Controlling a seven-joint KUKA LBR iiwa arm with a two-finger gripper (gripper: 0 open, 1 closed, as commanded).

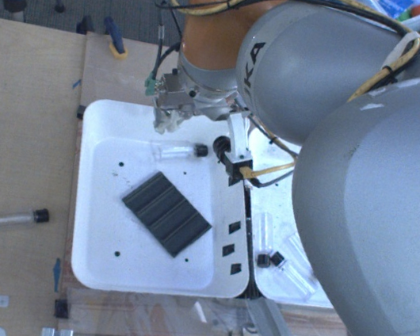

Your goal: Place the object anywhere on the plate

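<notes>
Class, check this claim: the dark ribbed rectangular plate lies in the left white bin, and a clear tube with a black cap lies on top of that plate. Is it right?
Not quite. The camera view shows the dark ribbed rectangular plate in the left white bin, but the clear tube with a black cap lies on the bin floor beyond the plate, apart from it, just below the hand.

Below the fingers you see a dark, matt, ribbed plate on the smooth, glossy white plastic bin. Just under the fingertips lies a clear plastic vial with a black cap. The gripper looks like dull grey metal.
</notes>
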